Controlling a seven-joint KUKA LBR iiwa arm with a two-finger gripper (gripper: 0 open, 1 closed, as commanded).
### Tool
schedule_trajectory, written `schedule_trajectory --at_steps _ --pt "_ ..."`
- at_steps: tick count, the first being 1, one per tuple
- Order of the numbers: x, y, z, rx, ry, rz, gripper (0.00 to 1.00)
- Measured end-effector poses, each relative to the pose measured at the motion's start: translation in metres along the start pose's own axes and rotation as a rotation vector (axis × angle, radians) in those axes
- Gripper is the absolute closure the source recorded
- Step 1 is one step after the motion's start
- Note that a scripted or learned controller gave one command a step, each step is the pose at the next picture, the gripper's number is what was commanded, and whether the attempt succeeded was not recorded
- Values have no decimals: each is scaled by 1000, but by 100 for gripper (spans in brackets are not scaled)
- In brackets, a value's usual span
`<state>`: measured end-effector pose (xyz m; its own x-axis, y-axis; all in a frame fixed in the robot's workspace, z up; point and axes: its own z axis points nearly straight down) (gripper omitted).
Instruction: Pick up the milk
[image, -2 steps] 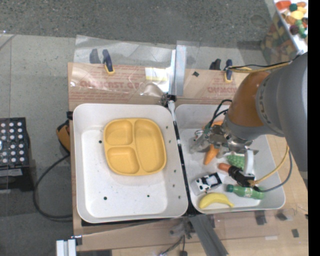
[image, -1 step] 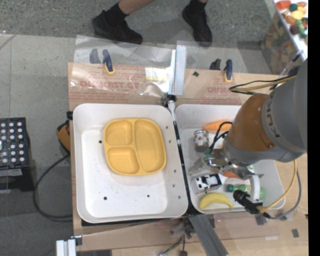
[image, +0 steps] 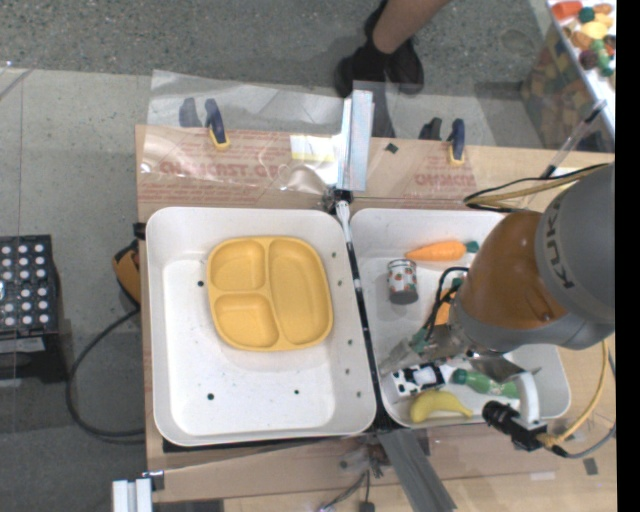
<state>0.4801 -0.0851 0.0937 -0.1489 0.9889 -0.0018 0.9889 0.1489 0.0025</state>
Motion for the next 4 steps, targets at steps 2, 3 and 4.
schedule_trajectory --at_steps 2,3,4 --pt "-2 -1 -9 1 -2 6 0" --pt "-5 -2 0 3 2 246 0" --pt "-5 -2 0 3 2 247 0"
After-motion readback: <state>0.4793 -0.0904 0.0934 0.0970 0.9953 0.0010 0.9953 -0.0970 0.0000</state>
